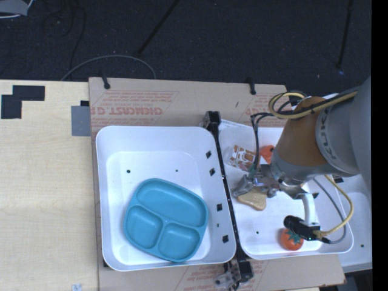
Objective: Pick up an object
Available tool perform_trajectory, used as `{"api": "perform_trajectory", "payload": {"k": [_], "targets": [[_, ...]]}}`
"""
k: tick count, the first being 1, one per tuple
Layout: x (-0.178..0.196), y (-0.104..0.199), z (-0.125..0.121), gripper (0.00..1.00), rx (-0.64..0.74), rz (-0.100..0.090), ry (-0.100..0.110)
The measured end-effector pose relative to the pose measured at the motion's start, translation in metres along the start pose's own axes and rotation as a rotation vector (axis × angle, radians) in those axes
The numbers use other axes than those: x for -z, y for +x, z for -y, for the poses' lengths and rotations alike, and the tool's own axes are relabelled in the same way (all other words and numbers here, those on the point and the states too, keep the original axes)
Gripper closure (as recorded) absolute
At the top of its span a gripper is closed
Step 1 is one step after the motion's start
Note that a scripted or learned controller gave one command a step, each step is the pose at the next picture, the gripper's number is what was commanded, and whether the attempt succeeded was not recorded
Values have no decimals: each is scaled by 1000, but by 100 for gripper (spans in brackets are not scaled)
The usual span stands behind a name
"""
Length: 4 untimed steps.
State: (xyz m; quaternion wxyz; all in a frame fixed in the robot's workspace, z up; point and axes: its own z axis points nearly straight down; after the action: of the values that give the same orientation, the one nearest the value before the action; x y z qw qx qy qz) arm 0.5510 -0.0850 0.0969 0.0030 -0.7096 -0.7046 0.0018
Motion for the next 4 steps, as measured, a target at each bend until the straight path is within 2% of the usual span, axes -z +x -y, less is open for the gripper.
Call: {"api": "perform_trajectory", "payload": {"k": [1, 3, 4], "targets": [[43, -3, -4, 100, 3, 2, -7], [155, -2, 3, 100, 8, 2, -10], [139, 46, 2, 100, 11, 0, -3]]}}
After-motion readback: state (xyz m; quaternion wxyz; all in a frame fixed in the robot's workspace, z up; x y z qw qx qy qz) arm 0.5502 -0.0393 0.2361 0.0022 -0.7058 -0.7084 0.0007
